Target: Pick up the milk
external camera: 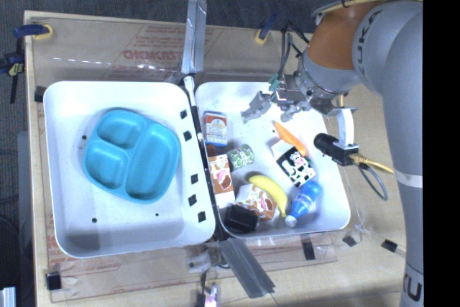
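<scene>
Two white bins are seen side by side on the tabletop (108,32). In the left bin (65,212) a blue divided tray (131,154) is laid, tilted slightly.

The right bin (237,93) is crowded with small items. The milk (295,165), a small carton with black-and-white cow patches, is found toward the right of this bin, lying on its side. An orange carrot (289,136) is placed just above it, touching or nearly touching its upper edge. Just below the milk a blue bottle (303,200) is laid at a slant, with its white cap toward the bin's front edge. A banana (270,192) is curved just left of the bottle, and beside it a brown-and-white carton (256,202) is seen. A black object (241,218) is set at the front, near the divider. Along the divider a red-brown box (215,129) and a second, darker box (221,180) are lined up, with a small round green-patterned can (241,156) between them and the milk.

The end effector (264,106) is held over the back of the right bin, above and to the left of the carrot, well apart from the milk. Nothing is seen between its fingers; how wide they are spread cannot be told.
</scene>
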Available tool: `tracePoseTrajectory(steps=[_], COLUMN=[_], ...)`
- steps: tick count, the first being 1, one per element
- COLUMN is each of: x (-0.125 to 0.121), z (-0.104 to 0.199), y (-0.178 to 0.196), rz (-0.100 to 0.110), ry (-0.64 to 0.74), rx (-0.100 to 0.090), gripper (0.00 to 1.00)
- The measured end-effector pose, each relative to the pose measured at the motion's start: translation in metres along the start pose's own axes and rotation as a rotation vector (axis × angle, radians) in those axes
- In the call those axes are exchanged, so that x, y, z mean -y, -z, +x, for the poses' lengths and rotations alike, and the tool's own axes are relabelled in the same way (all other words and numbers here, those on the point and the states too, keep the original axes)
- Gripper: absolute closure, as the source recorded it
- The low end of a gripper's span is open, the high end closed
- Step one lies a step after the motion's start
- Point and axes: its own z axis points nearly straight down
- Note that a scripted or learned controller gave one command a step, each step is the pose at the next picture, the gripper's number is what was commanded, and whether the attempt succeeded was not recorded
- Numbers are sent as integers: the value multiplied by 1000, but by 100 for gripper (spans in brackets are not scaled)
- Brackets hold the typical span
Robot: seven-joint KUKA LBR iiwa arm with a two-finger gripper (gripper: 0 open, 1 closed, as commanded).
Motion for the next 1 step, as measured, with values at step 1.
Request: tracePoseTrajectory(steps=[1], x=[23], z=[-49], y=[-88], rz=[-9], ry=[133], rx=[1], gripper=[0])
